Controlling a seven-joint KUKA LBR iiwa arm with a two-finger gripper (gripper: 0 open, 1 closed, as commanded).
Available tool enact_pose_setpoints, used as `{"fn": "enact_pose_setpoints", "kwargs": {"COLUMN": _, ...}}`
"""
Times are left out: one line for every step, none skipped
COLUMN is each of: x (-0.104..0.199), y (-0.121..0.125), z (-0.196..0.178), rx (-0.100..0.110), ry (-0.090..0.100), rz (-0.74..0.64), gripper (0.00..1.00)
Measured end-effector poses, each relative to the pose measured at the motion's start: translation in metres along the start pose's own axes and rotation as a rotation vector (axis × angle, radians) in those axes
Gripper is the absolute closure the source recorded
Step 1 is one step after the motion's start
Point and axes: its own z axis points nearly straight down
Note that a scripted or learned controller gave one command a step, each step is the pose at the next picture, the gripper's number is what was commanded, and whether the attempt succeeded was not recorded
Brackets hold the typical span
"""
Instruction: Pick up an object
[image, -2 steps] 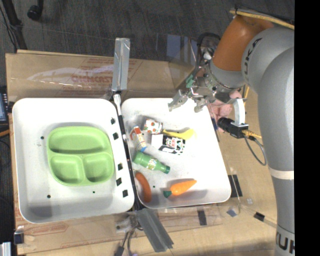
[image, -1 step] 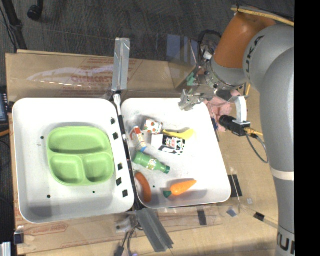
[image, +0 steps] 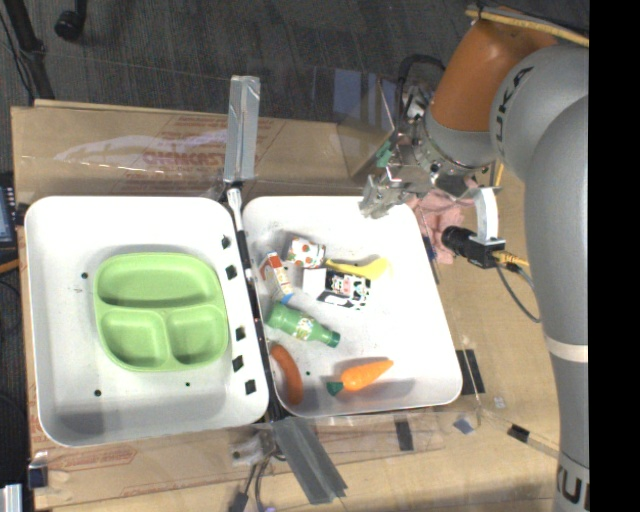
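- The arm (image: 540, 150) reaches in from the right, its orange band high above the far right corner of the right bin (image: 425, 330).
- The gripper (image: 380, 198) hangs at the far edge of that bin, near its far right corner. Whether its fingers are open or closed cannot be told from here, and nothing can be seen between them.
- A pink cloth (image: 440, 212) lies just outside the bin's right edge, beside the gripper.
- Inside the right bin, toward its left side: a small carton (image: 303, 252) near the middle, and an orange-and-white tube (image: 278, 276) close to the left wall.
- A yellow banana (image: 362, 267) lies touching a black-and-white box (image: 344, 287) at the bin's centre.
- A green bottle (image: 302, 326) lies on its side below them.
- Along the near edge sit a carrot (image: 362, 375) and a red-brown sausage (image: 286, 370), the sausage in the near left corner.
- The left bin (image: 60, 400) holds a green divided tray (image: 160, 310), lying flat at its middle.
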Motion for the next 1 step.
{"fn": "enact_pose_setpoints", "kwargs": {"x": 0.0123, "y": 0.009, "z": -0.129, "rx": -0.011, "ry": -0.008, "rz": -0.786, "gripper": 1.0}}
